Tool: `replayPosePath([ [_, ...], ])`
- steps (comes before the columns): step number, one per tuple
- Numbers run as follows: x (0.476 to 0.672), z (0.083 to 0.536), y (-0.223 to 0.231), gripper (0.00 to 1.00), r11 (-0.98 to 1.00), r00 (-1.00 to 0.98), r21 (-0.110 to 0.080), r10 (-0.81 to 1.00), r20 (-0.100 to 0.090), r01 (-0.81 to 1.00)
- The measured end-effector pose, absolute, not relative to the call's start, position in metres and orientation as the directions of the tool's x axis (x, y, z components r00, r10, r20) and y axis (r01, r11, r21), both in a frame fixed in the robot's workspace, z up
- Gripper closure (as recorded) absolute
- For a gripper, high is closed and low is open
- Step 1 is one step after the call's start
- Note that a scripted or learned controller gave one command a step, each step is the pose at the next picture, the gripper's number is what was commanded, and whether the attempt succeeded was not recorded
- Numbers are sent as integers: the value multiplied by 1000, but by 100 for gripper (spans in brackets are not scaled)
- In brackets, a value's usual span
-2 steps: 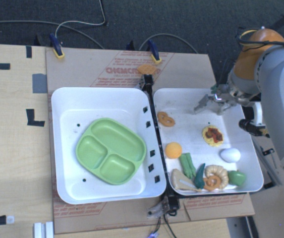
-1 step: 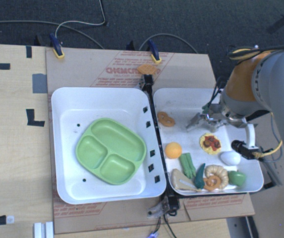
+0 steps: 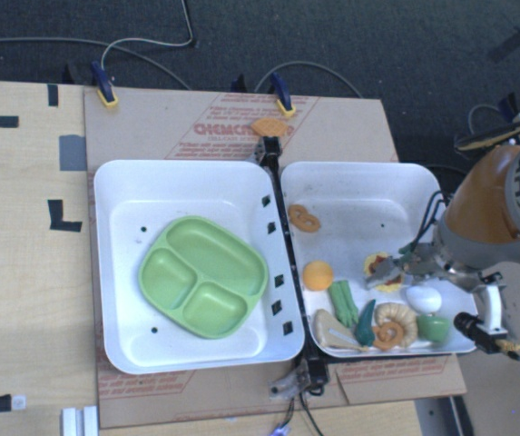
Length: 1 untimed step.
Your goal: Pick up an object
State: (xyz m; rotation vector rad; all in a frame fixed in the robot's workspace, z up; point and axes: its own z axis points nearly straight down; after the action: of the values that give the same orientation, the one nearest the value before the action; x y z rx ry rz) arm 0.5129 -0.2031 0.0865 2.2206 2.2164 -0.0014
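Cardboard covers the surface (image 3: 332, 116) under two white bins. In the right bin (image 3: 359, 175), the tool (image 3: 394, 266) hovers over a small red-yellow toy (image 3: 379, 269) just beneath it; that piece looks light, stiff, slippery, best pinched across its middle.

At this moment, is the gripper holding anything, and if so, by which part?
It cannot be told. The gripper is low in the right bin, close beside a small red and yellow toy, but the view is too small to show a hold.

Arm (image 3: 491, 203): reaches in from the right, orange band up, wrist bent low.
Gripper (image 3: 396, 263): points left.
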Motion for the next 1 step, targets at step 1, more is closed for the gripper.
replayPosePath([
  [1,551,87,-168,0,2,-2,6,1000,-3,1000],
])
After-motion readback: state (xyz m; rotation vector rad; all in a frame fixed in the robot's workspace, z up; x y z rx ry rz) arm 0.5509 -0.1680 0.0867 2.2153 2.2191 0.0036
